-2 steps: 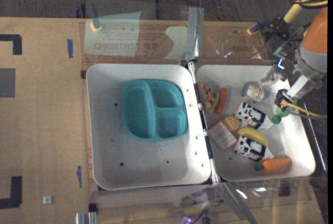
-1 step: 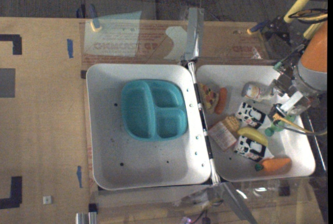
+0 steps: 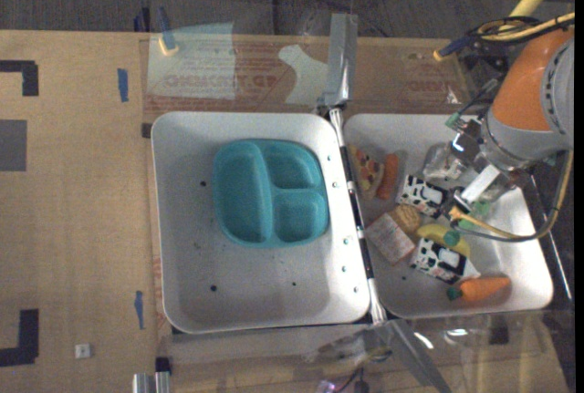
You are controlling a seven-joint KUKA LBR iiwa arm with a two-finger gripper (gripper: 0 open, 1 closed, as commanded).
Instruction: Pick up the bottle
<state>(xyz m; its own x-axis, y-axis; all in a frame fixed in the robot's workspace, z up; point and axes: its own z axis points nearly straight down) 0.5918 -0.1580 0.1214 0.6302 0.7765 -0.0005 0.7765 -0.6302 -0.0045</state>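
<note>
Grey, orange-banded arm (image 3: 534, 104) is reaching down beside the cow-patterned carton (image 3: 422, 193), its gripper (image 3: 467, 170) hovering at what is probably the pale bottle (image 3: 442, 167) just behind that carton, seemingly lining up a grasp; spread or pressed together, I cannot tell.

The bottle (image 3: 442, 237) I am after is a small yellow one with a dark green end, and it looks like a toy. It lies flat on its side on the floor of the right-hand bin (image 3: 534, 291), in the lower right part of the frame. Its length runs roughly left to right, with the green end toward the right. I see it between two black-and-white patterned cartons: one (image 3: 423, 194) just above and to its left, the other (image 3: 439, 260) just below and touching or nearly touching it. A tan cracker (image 3: 391, 238) sits close on its left. It is too small for me to read any label.
</note>
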